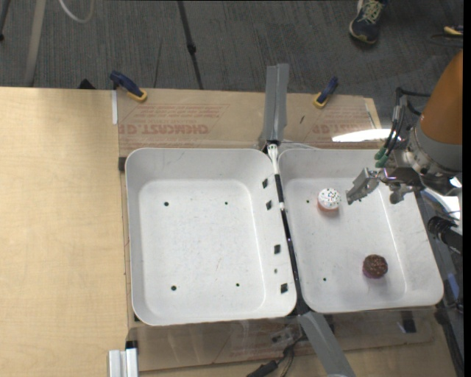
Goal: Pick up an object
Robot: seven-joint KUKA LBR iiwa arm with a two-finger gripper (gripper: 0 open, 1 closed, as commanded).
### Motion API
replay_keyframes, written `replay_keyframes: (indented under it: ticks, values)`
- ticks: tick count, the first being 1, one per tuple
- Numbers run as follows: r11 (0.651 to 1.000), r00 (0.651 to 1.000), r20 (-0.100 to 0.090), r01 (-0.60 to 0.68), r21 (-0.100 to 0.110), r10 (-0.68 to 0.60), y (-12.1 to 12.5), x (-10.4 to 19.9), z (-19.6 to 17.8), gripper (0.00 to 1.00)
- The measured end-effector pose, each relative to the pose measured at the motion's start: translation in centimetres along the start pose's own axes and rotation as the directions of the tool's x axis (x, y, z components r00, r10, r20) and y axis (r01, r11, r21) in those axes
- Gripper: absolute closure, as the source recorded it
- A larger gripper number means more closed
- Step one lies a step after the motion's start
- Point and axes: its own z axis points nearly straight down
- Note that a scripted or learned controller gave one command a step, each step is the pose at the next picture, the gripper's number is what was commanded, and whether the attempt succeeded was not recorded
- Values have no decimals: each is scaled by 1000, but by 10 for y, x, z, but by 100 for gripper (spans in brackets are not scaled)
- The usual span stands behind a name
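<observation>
While right bin (412, 243) bearing two balls (329, 199)

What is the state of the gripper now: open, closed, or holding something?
Gripper: open, holding nothing. It hangs over the right bin, beside the white ball and apart from it.

Arm (449, 103) cut off by right edge; just the orange band and wrist visible. Gripper (377, 185) fingers small and cluttered, gap unreadable. Pattern on white ball (329, 199) too small to read. Dark object (375, 266) blurry, possibly a textured ball. Shoe (366, 20) cropped at top.
</observation>
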Motion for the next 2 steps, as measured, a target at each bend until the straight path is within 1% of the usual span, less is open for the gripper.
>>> replay_keyframes:
  ticks: [1, 2]
  values:
    - [985, 985, 0, -174, 2, 174, -2, -10, 8, 0]
    - [999, 999, -1, -54, 3, 54, -14, -67, 156, 0]
